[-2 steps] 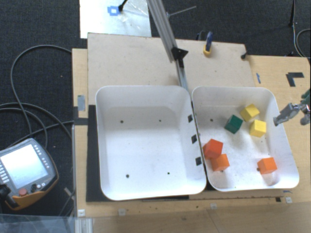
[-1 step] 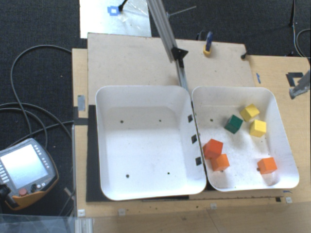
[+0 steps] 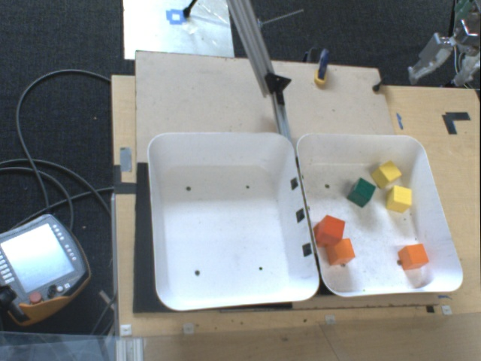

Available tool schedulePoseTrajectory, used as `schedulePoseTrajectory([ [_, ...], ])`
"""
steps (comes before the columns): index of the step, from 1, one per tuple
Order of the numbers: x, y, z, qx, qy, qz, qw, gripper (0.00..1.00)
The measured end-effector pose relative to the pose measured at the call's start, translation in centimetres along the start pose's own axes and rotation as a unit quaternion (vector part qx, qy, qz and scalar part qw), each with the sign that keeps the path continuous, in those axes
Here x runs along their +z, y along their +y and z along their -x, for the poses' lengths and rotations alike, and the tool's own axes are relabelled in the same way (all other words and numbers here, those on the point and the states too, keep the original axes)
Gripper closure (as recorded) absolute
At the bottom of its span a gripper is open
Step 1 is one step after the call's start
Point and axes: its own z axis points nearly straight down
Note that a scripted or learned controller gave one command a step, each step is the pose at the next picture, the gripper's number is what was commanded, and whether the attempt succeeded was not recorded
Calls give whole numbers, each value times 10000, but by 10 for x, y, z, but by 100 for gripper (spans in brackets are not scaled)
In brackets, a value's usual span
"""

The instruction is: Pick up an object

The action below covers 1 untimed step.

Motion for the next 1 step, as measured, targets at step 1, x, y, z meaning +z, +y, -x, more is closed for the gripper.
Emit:
schedulePoseTrajectory([
  [1, 249, 26, -28, 17, 9, -53, 10000, 0],
])
